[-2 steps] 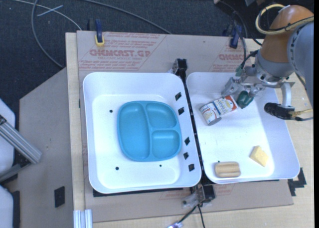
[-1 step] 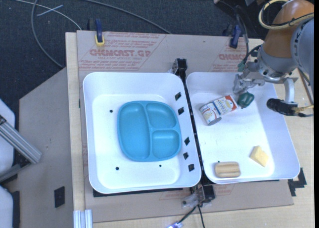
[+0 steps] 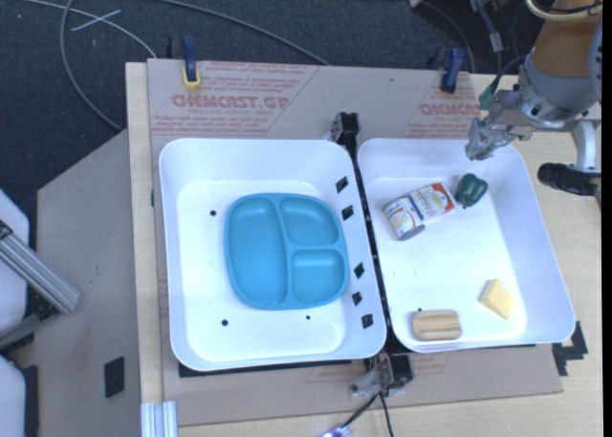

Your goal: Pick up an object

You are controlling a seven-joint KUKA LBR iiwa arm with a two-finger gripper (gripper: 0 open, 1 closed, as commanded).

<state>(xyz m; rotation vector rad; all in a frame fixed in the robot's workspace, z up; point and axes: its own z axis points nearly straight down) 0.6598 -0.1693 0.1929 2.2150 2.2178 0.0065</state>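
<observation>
My arm comes in from the right, orange band high at the frame's upper right corner, grey wrist angled down and leftward toward the far rim of the right bin (image 3: 545,234). My gripper (image 3: 481,146) hangs over that bin's far right corner, above the rim area; nothing visible between the fingertips, and I cannot tell from this angle whether they are spread or closed. Just below and slightly left of the gripper lies a small dark green object (image 3: 469,189), close to but apart from the fingertips. Beside it to the left, a small white carton with red and orange print (image 3: 418,210), lying on its side, tilted. Near edge of the same bin: a tan bread-like piece (image 3: 435,325), and to its right a pale yellow wedge (image 3: 496,298). Left bin (image 3: 191,234) holds a blue divided plate (image 3: 286,250), three compartments, flat on the floor.
</observation>
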